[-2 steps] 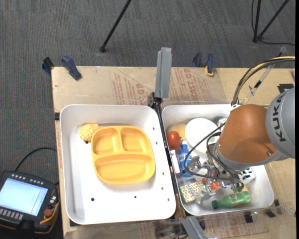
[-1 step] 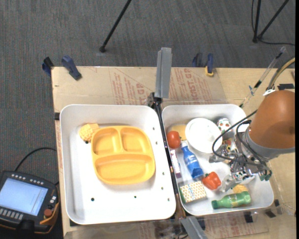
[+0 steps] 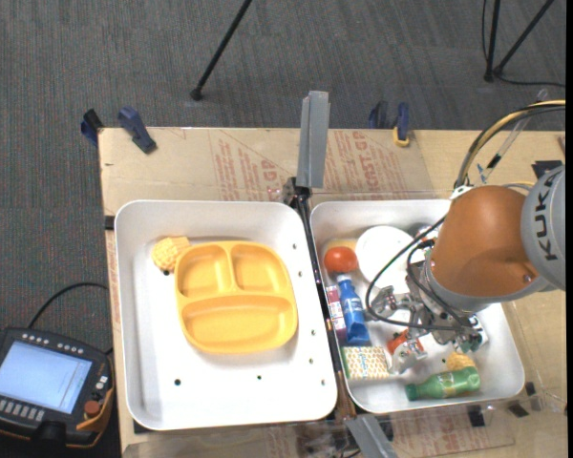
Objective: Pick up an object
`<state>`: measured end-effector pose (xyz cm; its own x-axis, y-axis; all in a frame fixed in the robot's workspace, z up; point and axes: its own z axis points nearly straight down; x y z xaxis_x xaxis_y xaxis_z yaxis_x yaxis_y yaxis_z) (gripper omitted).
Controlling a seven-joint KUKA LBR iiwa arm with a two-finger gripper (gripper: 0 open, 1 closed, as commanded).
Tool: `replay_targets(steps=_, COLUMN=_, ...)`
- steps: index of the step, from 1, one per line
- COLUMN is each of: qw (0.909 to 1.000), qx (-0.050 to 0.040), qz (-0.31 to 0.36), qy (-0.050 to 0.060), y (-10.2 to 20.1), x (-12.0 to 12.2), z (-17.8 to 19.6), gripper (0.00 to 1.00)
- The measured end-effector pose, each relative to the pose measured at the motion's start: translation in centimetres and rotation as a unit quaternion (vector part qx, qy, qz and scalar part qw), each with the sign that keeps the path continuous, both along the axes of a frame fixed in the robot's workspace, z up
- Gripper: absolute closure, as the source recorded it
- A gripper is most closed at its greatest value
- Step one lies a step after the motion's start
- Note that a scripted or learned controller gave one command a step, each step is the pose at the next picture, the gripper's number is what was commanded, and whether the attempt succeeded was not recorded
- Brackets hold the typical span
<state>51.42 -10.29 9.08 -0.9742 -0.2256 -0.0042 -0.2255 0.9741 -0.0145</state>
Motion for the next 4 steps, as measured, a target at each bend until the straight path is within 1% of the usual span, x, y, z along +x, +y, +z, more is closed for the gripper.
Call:
replay_targets(steps=1, qw=0.9990, qx=0.0011, qz=-0.044, qy=-0.002, y=0.4, x=-0.6, z=0.0, gripper=0.00)
replay_targets(steps=2, qw=0.9998, qx=0.0070, qz=-0.021, qy=-0.001, y=1.2, x=11.1, z=3.7, gripper=0.00)
replay_targets(steps=3, qw=0.9994, qx=0.0081, qz=-0.034, qy=0.005, y=1.3, x=9.2, z=-0.5, gripper=0.00)
replay_targets(steps=4, qw=0.9992, qx=0.0070, qz=0.039, qy=0.005, y=0.5, x=13.0, z=-0.3, gripper=0.00)
